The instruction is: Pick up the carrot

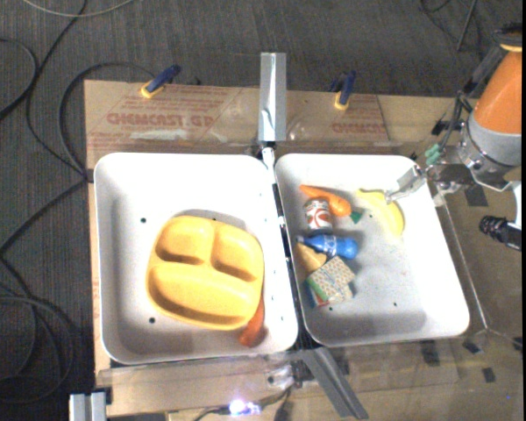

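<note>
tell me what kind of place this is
Probably a robotics lab: two white bins of toy objects stand on a board clamped to a bench, loose cables trail over grey carpet, and the arm's gripper reaches in.

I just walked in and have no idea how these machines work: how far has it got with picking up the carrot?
Nothing looks done yet. The carrot lies in the right bin, at its far end beside a small can and a blue toy. The gripper is over the same bin's far right corner, above a yellow object, apart from the carrot. Left: reach the carrot, grasp it, lift it.
</note>
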`<state>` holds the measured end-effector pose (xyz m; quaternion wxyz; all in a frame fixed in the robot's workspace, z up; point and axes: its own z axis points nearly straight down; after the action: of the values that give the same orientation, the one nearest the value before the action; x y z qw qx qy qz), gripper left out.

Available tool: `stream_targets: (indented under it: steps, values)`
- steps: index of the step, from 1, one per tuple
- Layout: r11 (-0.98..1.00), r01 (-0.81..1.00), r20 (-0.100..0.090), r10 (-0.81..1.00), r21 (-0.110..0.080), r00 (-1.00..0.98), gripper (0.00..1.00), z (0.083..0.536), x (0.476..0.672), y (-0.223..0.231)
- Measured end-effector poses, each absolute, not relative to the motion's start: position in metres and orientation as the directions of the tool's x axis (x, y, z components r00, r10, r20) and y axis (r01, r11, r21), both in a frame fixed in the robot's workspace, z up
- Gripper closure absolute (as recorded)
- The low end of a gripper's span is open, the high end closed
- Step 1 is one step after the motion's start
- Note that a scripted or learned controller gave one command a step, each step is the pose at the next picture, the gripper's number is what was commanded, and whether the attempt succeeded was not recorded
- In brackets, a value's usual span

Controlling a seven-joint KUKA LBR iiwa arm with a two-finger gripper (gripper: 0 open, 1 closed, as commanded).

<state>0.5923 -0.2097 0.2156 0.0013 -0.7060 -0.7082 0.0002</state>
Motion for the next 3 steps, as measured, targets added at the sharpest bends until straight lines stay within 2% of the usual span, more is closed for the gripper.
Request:
stream_targets:
  steps: [1,2,3]
  values:
    - [0.192,0.981,0.001,0.981,-0.002,-0.192,0.0,0.129,0.615,-0.146]
    - [0.168,0.986,-0.003,0.986,0.006,-0.168,0.0,0.088,0.659,-0.13]
    - [0.17,0.985,-0.005,0.985,0.005,-0.17,1.0,0.099,0.659,-0.129]
